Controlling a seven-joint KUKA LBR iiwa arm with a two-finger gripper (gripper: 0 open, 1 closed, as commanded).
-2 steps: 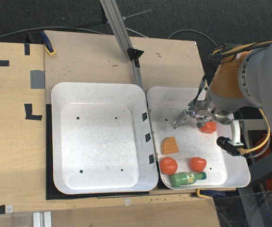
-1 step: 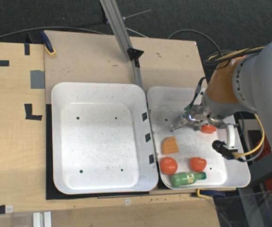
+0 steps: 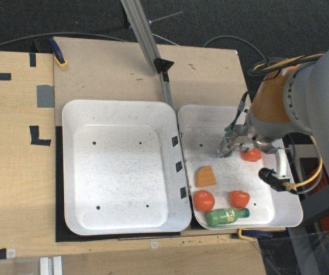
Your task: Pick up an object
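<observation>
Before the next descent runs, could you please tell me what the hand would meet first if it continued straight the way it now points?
The hand points down into the right bin; it would likely meet bare bin floor first, beside the red object. Depth is unclear from this view.

Bins (image 3: 118,110) look like matt white speckled plastic, bench (image 3: 15,171) is pale wood, tomatoes (image 3: 204,200) shiny, green bottle (image 3: 227,215) glossy plastic
</observation>
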